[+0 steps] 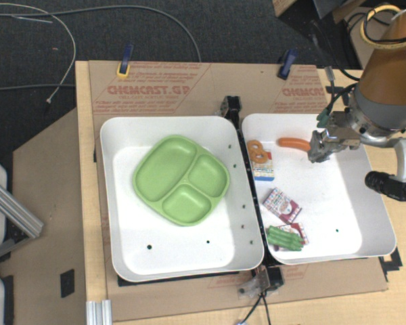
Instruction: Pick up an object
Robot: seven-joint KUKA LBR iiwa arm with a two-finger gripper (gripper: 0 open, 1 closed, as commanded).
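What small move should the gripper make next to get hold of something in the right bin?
Probably a short shift toward the orange carrot, then straight down. The gripper hangs over the right bin just beside the carrot's tip, nothing visibly between its fingers. The carrot lies alone on bare floor, apart from the pretzel packet, so it looks like the nearest, least crowded target.

Cardboard-topped bench (155,87), two white bins (115,181)
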